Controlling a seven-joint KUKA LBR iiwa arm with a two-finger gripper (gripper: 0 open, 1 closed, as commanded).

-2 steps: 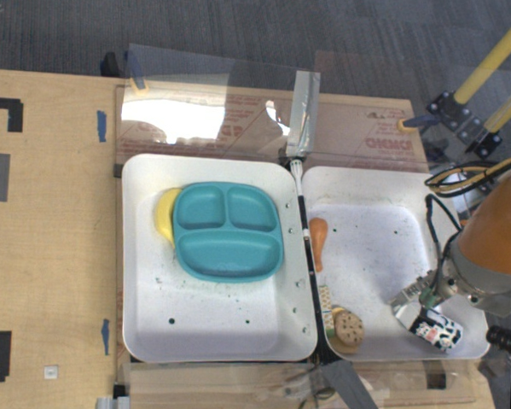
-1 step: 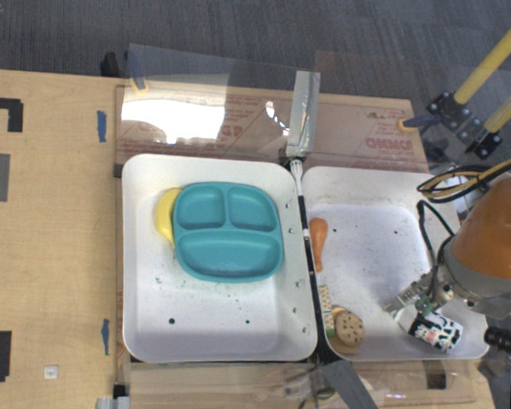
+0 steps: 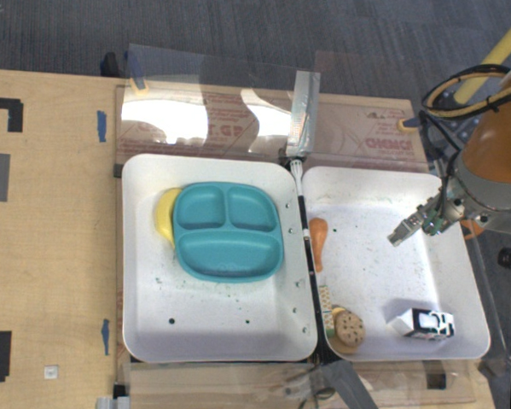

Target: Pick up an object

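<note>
- Nearest the camera, along the front wall of the right bin (image 3: 458, 253), sit a round speckled cookie (image 3: 348, 327) in the left corner and a small black-and-white box (image 3: 427, 324) toward the right.
- An orange carrot-like piece (image 3: 318, 239) lies against the right bin's left wall, well apart from both.
- My gripper (image 3: 405, 232) hangs over the right bin's upper right area with nothing between its fingers; I cannot tell how far apart they stand.
- Over in the left bin (image 3: 147, 313), a teal divided plate (image 3: 228, 230) rests on top of a yellow thing (image 3: 164, 212).
- Both bins sit on a pale wooden desk (image 3: 49, 231) marked with black shapes and blue tape, with clear plastic sheeting behind them.
- Dark grey carpet (image 3: 248, 19) runs beyond the desk.
</note>
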